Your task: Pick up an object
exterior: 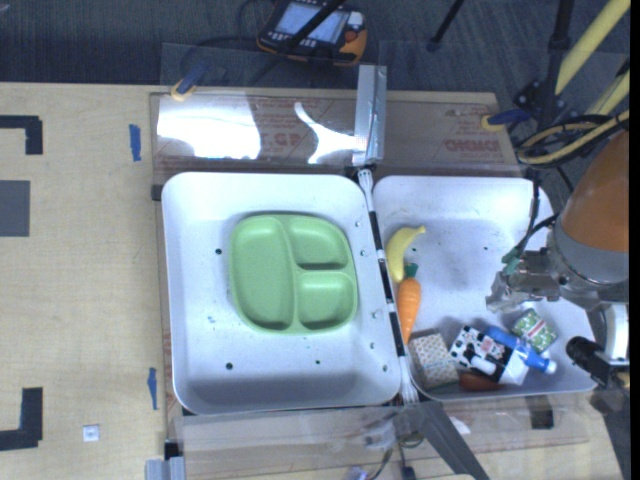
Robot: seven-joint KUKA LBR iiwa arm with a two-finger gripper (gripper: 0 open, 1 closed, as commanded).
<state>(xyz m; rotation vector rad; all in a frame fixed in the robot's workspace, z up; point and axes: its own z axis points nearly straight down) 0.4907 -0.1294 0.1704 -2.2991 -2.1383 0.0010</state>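
Your arm [600, 218] reaches in from the right over the right bin [460, 203], and the jaws [522, 286] hang above its right half; you cannot tell how they stand. Left bin [190, 208] holds a green divided plate [294, 272]. In the right bin: banana [401, 249] and carrot [408, 308] touching by the left wall, then a speckled block [432, 358], a black-and-white cow-patterned toy [472, 349], a blue-capped bottle [522, 359] and a green-printed packet [534, 329] along the near wall. Faint red print on the cardboard [460, 133] behind is unreadable.

Pincer [512, 290] low at arm's end
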